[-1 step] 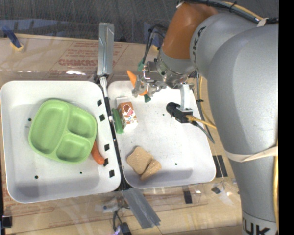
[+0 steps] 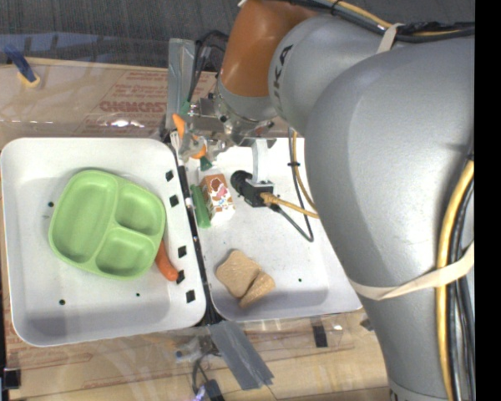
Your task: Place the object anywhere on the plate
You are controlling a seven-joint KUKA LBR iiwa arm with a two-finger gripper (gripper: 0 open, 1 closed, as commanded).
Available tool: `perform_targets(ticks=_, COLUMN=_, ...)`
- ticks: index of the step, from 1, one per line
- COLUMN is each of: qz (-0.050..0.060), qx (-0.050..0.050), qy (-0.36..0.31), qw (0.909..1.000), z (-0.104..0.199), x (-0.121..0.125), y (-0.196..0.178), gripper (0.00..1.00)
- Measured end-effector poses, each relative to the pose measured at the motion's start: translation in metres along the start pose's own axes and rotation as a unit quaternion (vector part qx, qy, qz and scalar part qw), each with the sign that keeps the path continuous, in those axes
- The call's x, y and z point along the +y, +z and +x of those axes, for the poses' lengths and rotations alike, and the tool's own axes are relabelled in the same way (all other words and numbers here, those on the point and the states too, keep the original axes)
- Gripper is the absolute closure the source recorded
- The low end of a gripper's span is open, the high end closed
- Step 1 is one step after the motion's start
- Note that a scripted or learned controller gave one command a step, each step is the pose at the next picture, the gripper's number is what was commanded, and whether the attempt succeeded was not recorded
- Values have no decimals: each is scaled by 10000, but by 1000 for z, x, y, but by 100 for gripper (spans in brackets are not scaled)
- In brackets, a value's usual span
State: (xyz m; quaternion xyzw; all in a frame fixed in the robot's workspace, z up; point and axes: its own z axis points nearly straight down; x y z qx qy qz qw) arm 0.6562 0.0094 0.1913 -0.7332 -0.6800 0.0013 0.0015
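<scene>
Reaching in from the right, my arm [image 2: 384, 140] looms over the right bin [image 2: 317, 282], the orange band above the wrist hanging near that bin's far left corner. In the left bin [image 2: 25, 307] lies the green plate [image 2: 107, 221], three compartments, all bare; nothing has been placed on it, so by my reckoning the task is barely begun. Beneath my gripper [image 2: 202, 144], in the right bin against the divider, stands a small printed carton [image 2: 214, 197], the likeliest object, not lifted. Two bread slices [image 2: 244, 277] rest nearer the front. A carrot [image 2: 166, 263] lies just beside the plate's right rim, off it. Whether I am spread or closed, I cannot tell from this angle
</scene>
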Motion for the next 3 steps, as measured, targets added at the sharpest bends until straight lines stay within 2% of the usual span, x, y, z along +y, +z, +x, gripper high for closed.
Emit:
perform_targets(ticks=1, qz=10, qx=-6, qy=-484, qw=9988, z=57, x=-36, y=1, gripper=100)
perform_targets(ticks=2, qz=14, qx=-6, qy=-2009, qw=9796, z=94, x=-80, y=48, gripper=100)
perform_targets(ticks=3, qz=9, qx=-7, qy=-2003, qw=9797, z=93, x=-80, y=48, gripper=0)
